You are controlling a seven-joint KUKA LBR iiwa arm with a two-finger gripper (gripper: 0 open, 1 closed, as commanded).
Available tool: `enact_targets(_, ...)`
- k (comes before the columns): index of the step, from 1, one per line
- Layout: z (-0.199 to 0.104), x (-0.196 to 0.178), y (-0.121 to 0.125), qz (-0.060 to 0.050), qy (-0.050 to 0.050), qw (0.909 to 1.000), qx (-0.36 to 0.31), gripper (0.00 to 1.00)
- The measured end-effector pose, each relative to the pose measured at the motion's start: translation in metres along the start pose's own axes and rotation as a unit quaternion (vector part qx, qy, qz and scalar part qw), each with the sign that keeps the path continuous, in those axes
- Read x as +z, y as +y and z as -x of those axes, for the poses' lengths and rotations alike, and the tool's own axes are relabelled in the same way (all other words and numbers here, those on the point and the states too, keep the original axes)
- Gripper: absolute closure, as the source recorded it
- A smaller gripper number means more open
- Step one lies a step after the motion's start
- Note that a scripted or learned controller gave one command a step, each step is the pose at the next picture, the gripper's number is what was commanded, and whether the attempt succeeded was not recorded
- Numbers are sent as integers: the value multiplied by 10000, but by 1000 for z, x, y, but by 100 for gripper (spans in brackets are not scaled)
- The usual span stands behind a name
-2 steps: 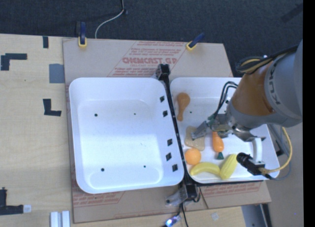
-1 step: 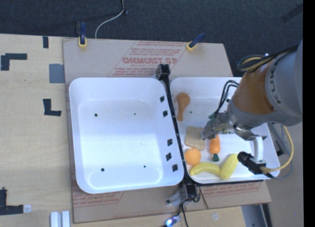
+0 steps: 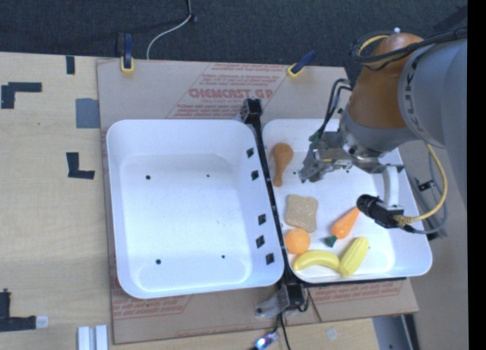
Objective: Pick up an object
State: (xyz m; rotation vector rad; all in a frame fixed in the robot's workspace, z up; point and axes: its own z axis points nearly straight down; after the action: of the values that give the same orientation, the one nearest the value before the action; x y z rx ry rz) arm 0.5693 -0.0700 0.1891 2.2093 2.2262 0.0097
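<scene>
Toy foods lie in the right bin, and the nearest to the gripper is a chicken drumstick, tan and smooth, its rounded meaty end toward the far wall and its narrow bone end pointing toward the near side, long axis roughly parallel to the divider between the bins. It rests just beside that divider, a little apart from the gripper. Whether the claw is open or closed cannot be told from above; its dark metal tip hangs over the bare white floor of the bin, with nothing seen in it. Nearer the camera sit a square slice of toast with a grainy beige face, a round orange, a curved yellow banana, a ridged corn cob and a small carrot tilted diagonally. The left bin is glossy moulded plastic.
</scene>
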Motion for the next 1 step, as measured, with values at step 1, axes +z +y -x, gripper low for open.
enact_targets(1, 9, -129, -32, 23, -12, 10000, 32, 100)
